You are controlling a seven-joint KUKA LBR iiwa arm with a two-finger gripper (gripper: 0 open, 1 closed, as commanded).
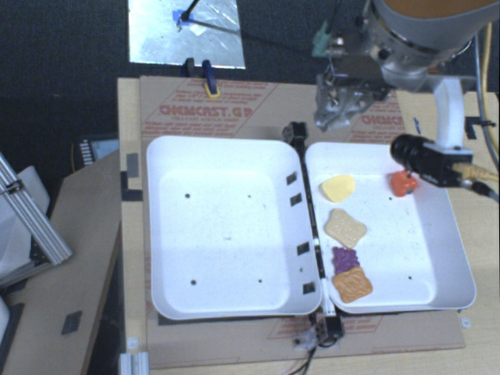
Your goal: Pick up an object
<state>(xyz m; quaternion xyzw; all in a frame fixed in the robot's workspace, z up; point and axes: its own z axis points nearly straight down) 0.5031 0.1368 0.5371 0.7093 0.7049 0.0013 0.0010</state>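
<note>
- Waffle [352, 284], orange-brown: nearest item, at 7 o'clock in the right bin [437, 248], close to the divider. Flat, ridged; judged a light, stiff plastic toy. Little height to pinch, so a hold across its short width looks best.
- Grapes [344, 257], purple: touching the waffle's far edge. Lumpy and probably rigid; crowded, so fingers coming down here risk catching the waffle.
- Cracker [345, 228], tan: just beyond the grapes, tilted corner-on, by the divider. Thin and flat, likely light; its smooth faces may slip, so edges are the place to take it.
- Cheese [338, 187], pale yellow: at 10 o'clock in the bin, apart from the cracker. Rounded wedge, seemingly thicker than the flat pieces, with room around it; judged the easiest pick.
- Red piece [403, 183]: at 1 o'clock, against the far wall beside a black fitting [426, 159]. Small and chunky; the wall and fitting hamper access.
- Left bin [226, 225]: white, shallow, beside the right bin.
- Gripper [341, 112]: at 12 o'clock, above the cardboard [234, 108] past the bins' far rim, carrying nothing visible. Whether its jaws are apart or together cannot be told; the metalwork is blurred.
</note>
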